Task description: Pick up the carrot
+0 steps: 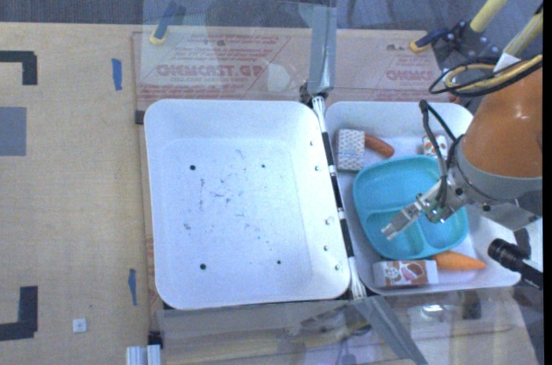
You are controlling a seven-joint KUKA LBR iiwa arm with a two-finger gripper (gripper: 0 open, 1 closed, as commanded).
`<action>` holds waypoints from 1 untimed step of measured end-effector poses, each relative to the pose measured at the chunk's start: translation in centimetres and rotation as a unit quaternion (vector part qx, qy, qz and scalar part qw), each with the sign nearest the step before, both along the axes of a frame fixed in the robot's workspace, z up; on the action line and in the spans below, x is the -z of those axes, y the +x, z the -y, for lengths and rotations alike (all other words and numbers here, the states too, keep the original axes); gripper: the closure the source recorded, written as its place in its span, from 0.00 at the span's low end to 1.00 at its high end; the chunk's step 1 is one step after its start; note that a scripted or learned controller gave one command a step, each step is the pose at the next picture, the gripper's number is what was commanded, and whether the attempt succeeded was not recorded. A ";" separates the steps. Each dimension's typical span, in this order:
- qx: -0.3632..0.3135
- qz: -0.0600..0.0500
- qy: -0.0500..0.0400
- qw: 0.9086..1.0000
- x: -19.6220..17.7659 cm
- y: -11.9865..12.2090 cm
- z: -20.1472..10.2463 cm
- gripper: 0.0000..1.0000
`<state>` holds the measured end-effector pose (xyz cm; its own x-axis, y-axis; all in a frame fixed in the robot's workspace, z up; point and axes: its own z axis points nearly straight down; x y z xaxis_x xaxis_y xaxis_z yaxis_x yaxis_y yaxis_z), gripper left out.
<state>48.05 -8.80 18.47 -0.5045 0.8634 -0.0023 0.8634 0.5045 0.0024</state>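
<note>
The carrot (460,261) is orange and tapered. It lies near the front right corner of the right bin (390,115), just past the front rim of a blue divided plate (388,186). My gripper (409,218) hangs over the plate's middle, up and to the left of the carrot and apart from it. It is open with nothing between its fingers. The grey wrist and its orange band cover the bin's right side.
A white chequered block (349,149) and a reddish sausage (379,147) lie at the back of the right bin. A small printed box (404,272) sits at its front, touching the carrot's thick end. The left bin (172,130) holds only specks. Cables and yellow rods stand at the back right.
</note>
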 end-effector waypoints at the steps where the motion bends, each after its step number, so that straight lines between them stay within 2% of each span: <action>1: -0.130 0.001 -0.001 0.992 -3.7 0.0 3.0 0.00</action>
<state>48.03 -11.81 22.12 -0.7093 0.7049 -0.0057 0.7049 0.7093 0.0030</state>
